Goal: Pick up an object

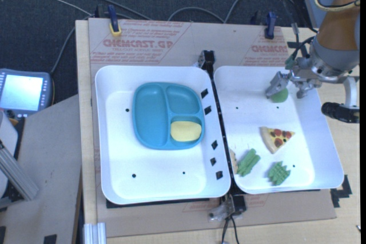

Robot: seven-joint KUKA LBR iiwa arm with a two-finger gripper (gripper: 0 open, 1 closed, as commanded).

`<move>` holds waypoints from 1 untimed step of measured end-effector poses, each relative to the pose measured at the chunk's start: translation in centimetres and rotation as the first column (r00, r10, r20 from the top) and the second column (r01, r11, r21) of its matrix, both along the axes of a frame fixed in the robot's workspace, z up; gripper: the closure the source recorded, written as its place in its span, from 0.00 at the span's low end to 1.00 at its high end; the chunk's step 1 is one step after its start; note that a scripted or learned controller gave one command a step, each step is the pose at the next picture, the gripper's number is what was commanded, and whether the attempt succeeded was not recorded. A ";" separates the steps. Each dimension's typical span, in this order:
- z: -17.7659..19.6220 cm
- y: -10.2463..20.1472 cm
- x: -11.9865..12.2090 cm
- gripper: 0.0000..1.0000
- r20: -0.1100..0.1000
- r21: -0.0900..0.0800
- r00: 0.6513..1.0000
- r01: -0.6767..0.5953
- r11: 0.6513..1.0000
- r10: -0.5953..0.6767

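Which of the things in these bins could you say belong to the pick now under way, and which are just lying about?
In play: gripper, green piece right under it.

Lying about: pizza slice, two green toys, blue tray with yellow piece.

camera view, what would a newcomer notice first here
Probably the blue divided plate in the left bin, with a yellow piece lying in its lower right compartment. Next, the gripper at the far end of the right bin, down at a small green object, with a toy pizza slice nearer the camera.
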State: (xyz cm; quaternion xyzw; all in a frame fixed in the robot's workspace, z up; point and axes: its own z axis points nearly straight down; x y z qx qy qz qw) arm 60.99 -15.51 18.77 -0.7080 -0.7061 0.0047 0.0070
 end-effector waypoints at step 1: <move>0.9 0.0 0.3 0.00 0.015 -0.002 1.000 -0.003 1.000 0.003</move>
